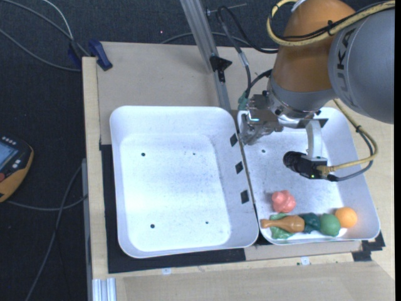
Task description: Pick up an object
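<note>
One fixed camera looks down at a slant on the bench (pixel 156 74), taking in both bins (pixel 172 180), the arm (pixel 313 49) entering from the right.

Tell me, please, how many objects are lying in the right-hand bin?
4, all near its front edge: a pink lump, a chicken drumstick, a green piece and an orange ball. The arm could be hiding others.

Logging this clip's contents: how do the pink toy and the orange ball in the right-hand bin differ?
The pink toy is lumpy and irregular; the orange ball is smooth and round. The pink toy lies apart, further up the bin; the orange ball sits at the near rim, beside the green piece. Both are small and lie loose in the right-hand bin.
</note>
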{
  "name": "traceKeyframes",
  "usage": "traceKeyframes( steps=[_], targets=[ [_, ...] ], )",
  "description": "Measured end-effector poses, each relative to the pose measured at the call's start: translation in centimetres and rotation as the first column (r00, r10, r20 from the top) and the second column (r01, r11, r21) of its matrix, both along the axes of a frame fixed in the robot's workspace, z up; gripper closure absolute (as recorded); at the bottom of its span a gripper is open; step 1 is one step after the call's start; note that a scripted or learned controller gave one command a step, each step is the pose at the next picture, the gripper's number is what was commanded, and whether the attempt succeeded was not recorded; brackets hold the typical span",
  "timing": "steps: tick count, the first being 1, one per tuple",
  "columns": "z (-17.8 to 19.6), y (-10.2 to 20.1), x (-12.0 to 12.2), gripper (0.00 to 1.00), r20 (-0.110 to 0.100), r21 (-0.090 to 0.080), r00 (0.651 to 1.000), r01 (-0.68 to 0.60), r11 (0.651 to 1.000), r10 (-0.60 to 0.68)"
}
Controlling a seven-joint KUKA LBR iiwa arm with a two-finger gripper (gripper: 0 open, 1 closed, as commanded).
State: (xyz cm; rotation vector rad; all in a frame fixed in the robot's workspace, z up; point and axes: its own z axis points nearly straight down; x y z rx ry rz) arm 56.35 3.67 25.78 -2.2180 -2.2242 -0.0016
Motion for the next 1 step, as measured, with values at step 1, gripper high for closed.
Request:
traceKeyframes(
  steps=[1],
  targets=[
    [-0.43,3.4,-3.32,1.0,0.0,0.0,1.0,0.0,1.0,0.0]
  ],
)
